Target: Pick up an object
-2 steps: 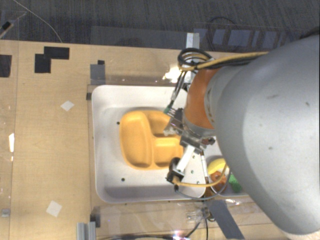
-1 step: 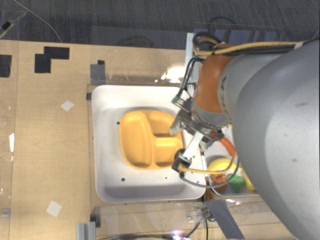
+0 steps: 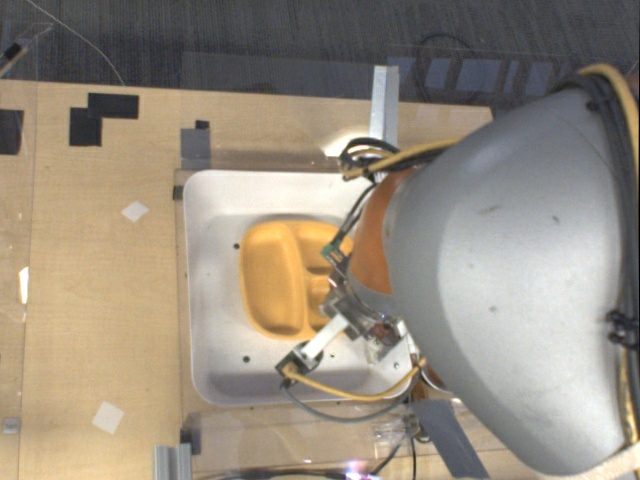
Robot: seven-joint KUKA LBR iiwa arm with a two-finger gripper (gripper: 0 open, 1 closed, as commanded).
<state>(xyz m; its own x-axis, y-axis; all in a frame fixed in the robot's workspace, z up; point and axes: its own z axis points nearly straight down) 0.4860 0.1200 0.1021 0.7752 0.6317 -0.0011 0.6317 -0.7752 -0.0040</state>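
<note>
Arm [image 3: 500, 268] reaches low over the white bin [image 3: 210, 268]; gripper [image 3: 335, 313] sits at the right edge of the yellow-orange object [image 3: 275, 278], which lies flat on the bin floor near its middle. Cannot tell how the pincer is set, as the wrist and cables hide it. Judged: approach done, object not lifted; grasp and raise remain

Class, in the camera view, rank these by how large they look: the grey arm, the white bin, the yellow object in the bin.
1. Grey arm, though it is nearest the camera, which inflates it.
2. White bin.
3. Yellow object.
</note>
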